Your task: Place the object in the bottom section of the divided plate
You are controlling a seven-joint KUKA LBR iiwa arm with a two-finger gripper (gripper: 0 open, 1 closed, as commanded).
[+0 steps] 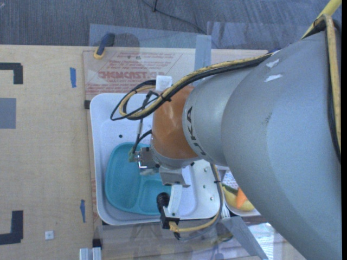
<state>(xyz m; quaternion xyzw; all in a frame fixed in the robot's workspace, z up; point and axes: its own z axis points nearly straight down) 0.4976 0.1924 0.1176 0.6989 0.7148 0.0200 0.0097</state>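
A teal divided plate [123,186] lies in the left white bin [103,118], toward its near side. A raised rib splits the plate into sections, and the part that shows holds nothing. The grey arm with its orange band [168,126] hangs over the plate's right half and covers it. The gripper [142,161] sits under the wrist, just above the plate's right edge; its fingertips are hidden by the wrist hardware. Yellow and orange objects [238,199] peek out beneath the arm in the right bin.
Black and yellow cables [133,102] loop over the far part of the left bin. A white bracket [190,199] on the wrist overhangs the bin's near right corner. The wooden bench [43,161] lies open to the left, with blue tape marks [72,77].
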